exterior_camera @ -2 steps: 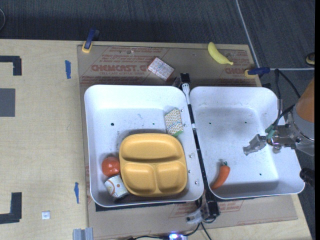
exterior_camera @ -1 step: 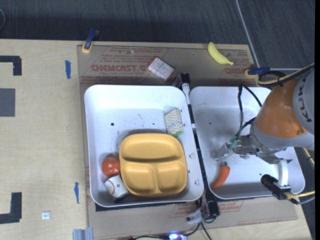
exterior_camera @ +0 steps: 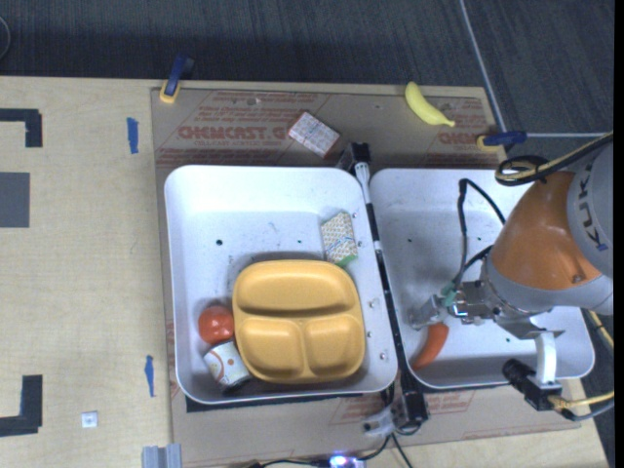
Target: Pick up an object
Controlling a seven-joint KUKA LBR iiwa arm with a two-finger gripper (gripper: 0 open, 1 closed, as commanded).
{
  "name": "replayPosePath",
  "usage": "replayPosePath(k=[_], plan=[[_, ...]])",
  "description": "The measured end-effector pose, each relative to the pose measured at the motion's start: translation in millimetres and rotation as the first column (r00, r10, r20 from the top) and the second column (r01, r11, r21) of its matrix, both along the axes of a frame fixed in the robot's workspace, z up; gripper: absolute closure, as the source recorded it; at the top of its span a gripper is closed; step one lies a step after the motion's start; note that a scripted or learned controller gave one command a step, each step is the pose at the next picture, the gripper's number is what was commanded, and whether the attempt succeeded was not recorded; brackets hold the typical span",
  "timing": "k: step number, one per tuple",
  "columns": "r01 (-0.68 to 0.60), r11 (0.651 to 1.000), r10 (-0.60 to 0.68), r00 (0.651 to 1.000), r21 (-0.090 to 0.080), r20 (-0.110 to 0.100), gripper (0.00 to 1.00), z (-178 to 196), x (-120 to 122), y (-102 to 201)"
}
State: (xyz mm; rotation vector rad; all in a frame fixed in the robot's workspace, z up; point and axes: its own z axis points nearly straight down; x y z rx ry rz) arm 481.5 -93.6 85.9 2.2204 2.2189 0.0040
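Observation:
My gripper point(exterior_camera: 441, 308) hangs low over the front left part of the right bin point(exterior_camera: 409, 203), at the end of the grey arm with its orange band point(exterior_camera: 546, 237). Just below it, an orange carrot-shaped thing point(exterior_camera: 431, 345) lies slanted on the bin floor, and its upper end reaches up to the gripper. Whether the gripper touches it is unclear. In the left bin point(exterior_camera: 195, 203) sit a yellow divided tray point(exterior_camera: 297, 318), a red ball-like thing point(exterior_camera: 214, 322), a small white-and-orange can point(exterior_camera: 226, 363) and a patterned packet point(exterior_camera: 338, 235).
Behind the bins, a yellow banana point(exterior_camera: 427, 105) and a small patterned box point(exterior_camera: 312, 133) lie on the cardboard sheet. Blue clamps point(exterior_camera: 176, 72) hold the sheet's corners. Black cables point(exterior_camera: 466, 213) loop from the arm over the right bin.

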Motion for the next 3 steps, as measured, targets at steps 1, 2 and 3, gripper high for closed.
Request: replayPosePath(k=[1, 2, 3], plan=[[0.000, 1.000, 0.000, 1.000, 0.000, 0.003, 1.00, 10.1, 1.2, 0.2], [0.000, 1.000, 0.000, 1.000, 0.000, 0.003, 0.00, 10.0, 1.1, 0.2], [-0.001, 1.000, 0.001, 1.000, 0.001, -0.002, 0.00, 0.1, -1.3, 0.9]])
